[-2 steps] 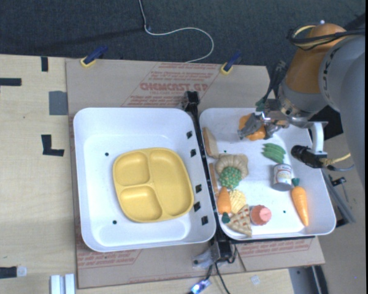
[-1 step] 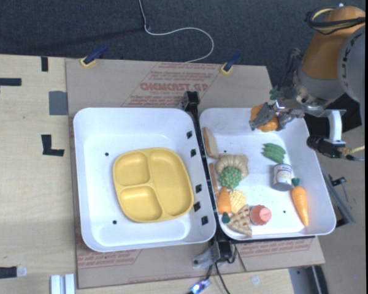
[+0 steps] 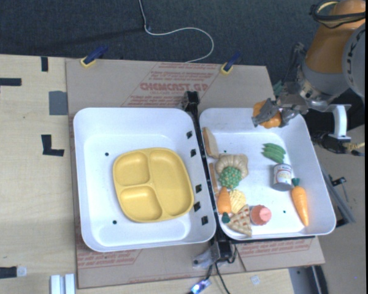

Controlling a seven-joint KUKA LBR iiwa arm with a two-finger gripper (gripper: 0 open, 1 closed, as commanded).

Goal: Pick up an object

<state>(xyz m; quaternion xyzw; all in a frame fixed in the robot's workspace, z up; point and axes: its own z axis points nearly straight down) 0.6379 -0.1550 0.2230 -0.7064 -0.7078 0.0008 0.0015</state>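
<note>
Pinched between the two fingers of the gripper is a small orange object, round and too blurred to name. It hangs over the far right corner of the right bin, just above or at the white floor; which one cannot be told.

Going from largest to smallest: a tan bench fills the scene, with a sheet of brown cardboard laid on it under both bins. Dark carpet runs along the top, crossed by a thin white cable.

The arm enters from the upper right. Its orange band is high at the frame edge, and the grey wrist slants down and to the left toward the right bin's far rim.

The left bin is a shallow white square holding one yellow divided plate near its centre, with bare white floor all round it.

The right bin touches the left one along a shared middle edge. Its objects crowd the near left part: a tan shell-like pastry, a green broccoli floret touching it, a slice of bread against the middle edge, an orange and yellow wedge, and a waffle-like piece with a red round item beside it. A carrot lies along the right wall, a small tin can is just beside it, and green pea pods sit above the can. Open white floor lies in the far middle of this bin, between the bread and the held object.
</note>
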